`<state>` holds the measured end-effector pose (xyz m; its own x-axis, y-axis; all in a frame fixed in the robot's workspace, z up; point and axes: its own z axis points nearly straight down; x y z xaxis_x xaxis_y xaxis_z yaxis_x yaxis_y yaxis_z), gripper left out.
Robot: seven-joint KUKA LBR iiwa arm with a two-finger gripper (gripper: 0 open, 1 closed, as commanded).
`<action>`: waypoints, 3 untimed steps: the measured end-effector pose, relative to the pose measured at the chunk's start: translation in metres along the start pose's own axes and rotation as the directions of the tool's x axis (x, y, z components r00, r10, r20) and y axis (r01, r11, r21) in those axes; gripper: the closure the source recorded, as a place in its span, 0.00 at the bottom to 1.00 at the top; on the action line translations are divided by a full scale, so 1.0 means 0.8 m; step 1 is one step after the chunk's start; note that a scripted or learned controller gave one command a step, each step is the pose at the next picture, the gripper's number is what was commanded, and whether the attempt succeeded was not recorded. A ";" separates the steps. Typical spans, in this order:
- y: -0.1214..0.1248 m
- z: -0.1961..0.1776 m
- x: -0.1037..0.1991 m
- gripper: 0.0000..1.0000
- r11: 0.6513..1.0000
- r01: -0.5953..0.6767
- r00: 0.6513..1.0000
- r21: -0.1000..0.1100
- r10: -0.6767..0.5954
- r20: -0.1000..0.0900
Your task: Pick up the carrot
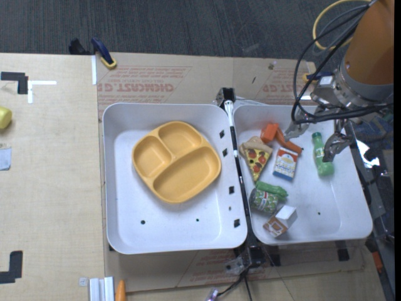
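The carrot (pixel 279 137) lay in the right bin (pixel 338 218), near its back-left part, an orange piece running on a slant from upper left to lower right. Its lower end lay just behind a small carton (pixel 285 165), and a pizza slice (pixel 255 157) sat just to its left.

The gripper (pixel 315 138) hung over the same bin, to the right of the carrot and near it. Its 2 fingers (pixel 294 129) were spread apart with nothing between them; the left one reached close to the carrot's right end, and the other stood by a green bottle (pixel 322 155).

So the carrot lay to the gripper's left and a little toward the bin's divider. The coming move, as I judged it, called for a short shift left, with the fingers turned to close across the carrot's slanted long axis and not along it. The carton touching its lower end could get caught in the grasp.
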<state>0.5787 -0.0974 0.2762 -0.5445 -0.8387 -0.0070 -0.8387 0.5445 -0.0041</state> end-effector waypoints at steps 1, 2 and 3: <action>0.094 0.106 -0.058 0.00 0.999 -0.046 0.999 -0.003 0.046 -0.003; 0.059 0.105 -0.040 0.00 0.901 0.435 0.901 -0.003 -0.435 0.000; 0.073 -0.010 -0.054 0.00 0.717 0.698 0.717 -0.002 -0.698 0.003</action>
<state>0.5529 -0.0295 0.2843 0.1949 -0.9808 -0.0049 -0.9808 -0.1949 -0.0061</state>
